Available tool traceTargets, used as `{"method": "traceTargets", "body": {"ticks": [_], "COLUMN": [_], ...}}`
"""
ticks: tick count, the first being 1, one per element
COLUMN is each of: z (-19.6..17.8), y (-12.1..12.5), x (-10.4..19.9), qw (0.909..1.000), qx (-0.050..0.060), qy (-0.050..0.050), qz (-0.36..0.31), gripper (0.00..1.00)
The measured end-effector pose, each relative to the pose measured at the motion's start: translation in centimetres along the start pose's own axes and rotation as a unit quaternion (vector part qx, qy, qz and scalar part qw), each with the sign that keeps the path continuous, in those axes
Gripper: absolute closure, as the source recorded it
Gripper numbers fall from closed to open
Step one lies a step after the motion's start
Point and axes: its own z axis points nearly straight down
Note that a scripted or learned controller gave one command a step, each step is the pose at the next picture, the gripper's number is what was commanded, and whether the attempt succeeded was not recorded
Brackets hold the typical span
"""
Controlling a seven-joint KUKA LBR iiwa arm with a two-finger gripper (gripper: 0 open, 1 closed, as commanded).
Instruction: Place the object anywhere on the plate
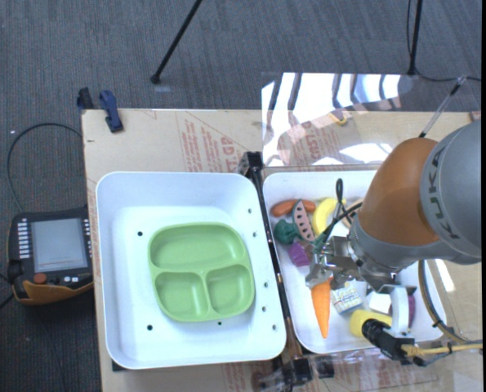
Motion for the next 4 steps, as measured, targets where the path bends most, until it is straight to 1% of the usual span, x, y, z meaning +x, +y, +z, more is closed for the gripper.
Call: {"method": "traceTargets", "body": {"ticks": [1, 2, 3, 4], "z": [-2.4, -2.8, -9.7, -9.6], "y": [-1.2, 0.4, 0.3, 0.2], "x": [7.6, 16.0, 14.9, 15.0], "qw": [0.9975, 0.9998, 0.9899, 0.9902], "qx": [0.000, 0.000, -0.002, 0.000], "qy": [0.000, -0.001, -0.001, -0.002], "qz": [-0.070, -0.021, 0.142, 0.139], "gripper": [1.00, 1.00, 1.00, 0.00]}}
